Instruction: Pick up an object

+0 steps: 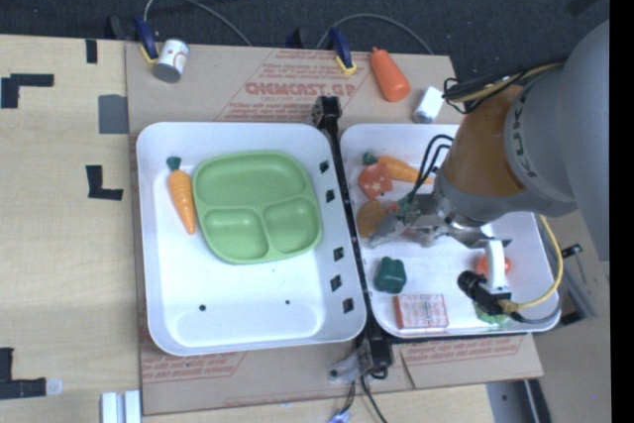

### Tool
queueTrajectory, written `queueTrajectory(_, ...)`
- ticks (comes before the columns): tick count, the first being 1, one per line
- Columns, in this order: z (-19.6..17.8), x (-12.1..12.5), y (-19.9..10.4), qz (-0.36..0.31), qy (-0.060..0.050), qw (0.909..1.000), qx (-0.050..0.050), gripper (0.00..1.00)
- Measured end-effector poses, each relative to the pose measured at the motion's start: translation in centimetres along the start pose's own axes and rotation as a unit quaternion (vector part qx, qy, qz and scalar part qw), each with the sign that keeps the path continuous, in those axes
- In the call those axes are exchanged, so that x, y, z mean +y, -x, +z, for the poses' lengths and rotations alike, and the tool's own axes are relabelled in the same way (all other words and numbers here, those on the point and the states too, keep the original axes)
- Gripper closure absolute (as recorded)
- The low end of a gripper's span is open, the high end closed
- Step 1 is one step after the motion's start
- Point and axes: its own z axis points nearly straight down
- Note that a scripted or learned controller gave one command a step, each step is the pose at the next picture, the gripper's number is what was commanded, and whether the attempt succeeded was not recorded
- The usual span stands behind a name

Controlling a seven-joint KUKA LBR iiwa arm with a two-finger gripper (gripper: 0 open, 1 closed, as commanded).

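Observation:
My gripper (394,221) is low in the right bin (448,140), near its left wall, with the grey arm and orange band behind it to the right. It sits right next to a tan rounded piece (367,217). Just beyond are a red tomato-like toy (373,181) and an orange carrot-like piece (398,167). A dark green pepper (389,274) lies in front of the gripper, and a red-and-white packet (421,312) rests near the bin's front edge. An orange item (492,263) and a small green one (490,314) lie under the arm's cabling.
The left bin (238,317) holds a green divided plate (260,205) and a toy carrot (180,197). On the cardboard behind the bins lie an orange toy (389,74), a small white block (429,103) and a white can (171,59). Cables run along the back.

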Motion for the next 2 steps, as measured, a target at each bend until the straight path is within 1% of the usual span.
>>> queueTrajectory(1,0.1,10.5,0.6,-0.001,0.000,1.0000,0.000,0.00)
queueTrajectory(2,0.3,12.1,0.4,0.002,-0.016,0.9999,0.002,0.00)
